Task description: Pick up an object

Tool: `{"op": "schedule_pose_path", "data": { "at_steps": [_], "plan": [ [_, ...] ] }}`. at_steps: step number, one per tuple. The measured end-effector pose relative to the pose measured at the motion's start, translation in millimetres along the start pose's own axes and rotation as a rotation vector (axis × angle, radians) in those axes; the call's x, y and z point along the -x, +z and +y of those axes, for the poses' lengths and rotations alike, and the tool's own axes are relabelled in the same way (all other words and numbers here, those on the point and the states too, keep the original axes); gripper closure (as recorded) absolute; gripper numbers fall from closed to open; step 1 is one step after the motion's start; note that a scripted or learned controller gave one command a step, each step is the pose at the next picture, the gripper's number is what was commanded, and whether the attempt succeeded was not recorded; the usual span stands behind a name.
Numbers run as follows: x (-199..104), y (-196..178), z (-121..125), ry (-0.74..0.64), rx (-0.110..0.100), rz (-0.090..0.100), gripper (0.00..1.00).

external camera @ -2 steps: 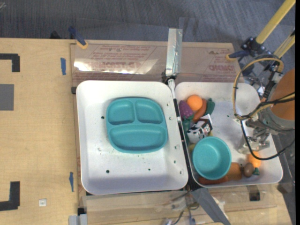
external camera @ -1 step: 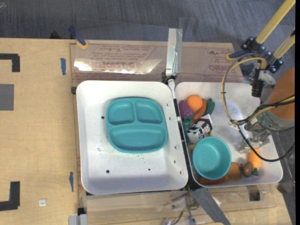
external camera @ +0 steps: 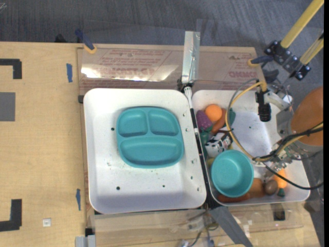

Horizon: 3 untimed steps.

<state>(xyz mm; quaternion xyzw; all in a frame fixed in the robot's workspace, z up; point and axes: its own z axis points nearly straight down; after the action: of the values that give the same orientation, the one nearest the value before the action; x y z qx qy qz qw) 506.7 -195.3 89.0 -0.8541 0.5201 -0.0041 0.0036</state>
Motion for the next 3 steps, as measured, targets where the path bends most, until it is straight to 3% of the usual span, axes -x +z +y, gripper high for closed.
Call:
{"op": "schedule_pose_path", "data": {
  "at_steps": [1, 2, 3],
  "plan": [
    [22, -83, -100, 0.029, -0.005, 0.001, 1.0],
    [53, 0, -42, -0.111, 0.003, 0.005, 1.0],
    [70, 0, -61, -0.096, 0.003, 0.005, 1.0]
  ]
}}
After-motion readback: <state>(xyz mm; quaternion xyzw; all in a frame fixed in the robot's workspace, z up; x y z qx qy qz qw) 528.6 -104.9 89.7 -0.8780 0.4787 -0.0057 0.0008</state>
